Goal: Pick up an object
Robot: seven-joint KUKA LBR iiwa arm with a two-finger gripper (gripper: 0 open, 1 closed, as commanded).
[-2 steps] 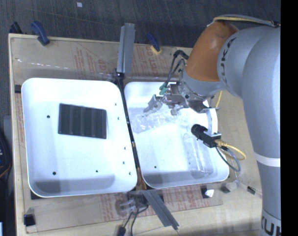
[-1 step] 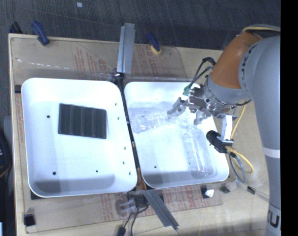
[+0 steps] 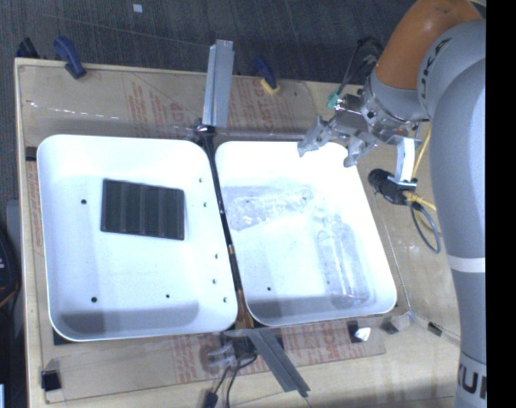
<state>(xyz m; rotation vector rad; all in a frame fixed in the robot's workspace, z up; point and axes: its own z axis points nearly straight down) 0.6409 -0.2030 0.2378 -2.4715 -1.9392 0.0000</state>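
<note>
A dark grey ribbed rectangular pad [image 3: 143,209] lies flat in the left bin [image 3: 62,164]. In the right bin [image 3: 279,308] a crumpled clear plastic item [image 3: 262,204] lies near the far left. A clear plastic bottle [image 3: 341,257] lies lengthwise along the right side. My gripper [image 3: 330,153] hangs above the right bin's far right corner, open, with its two fingers spread and nothing between them. It is up and to the right of the crumpled plastic and apart from both clear items.
A metal bar [image 3: 218,83] stands at the back, between the bins. Blue clamps [image 3: 70,58] hold the board's far edge. Cables [image 3: 411,198] hang beside the right bin's right wall. The grey arm [image 3: 462,185] runs down the right side.
</note>
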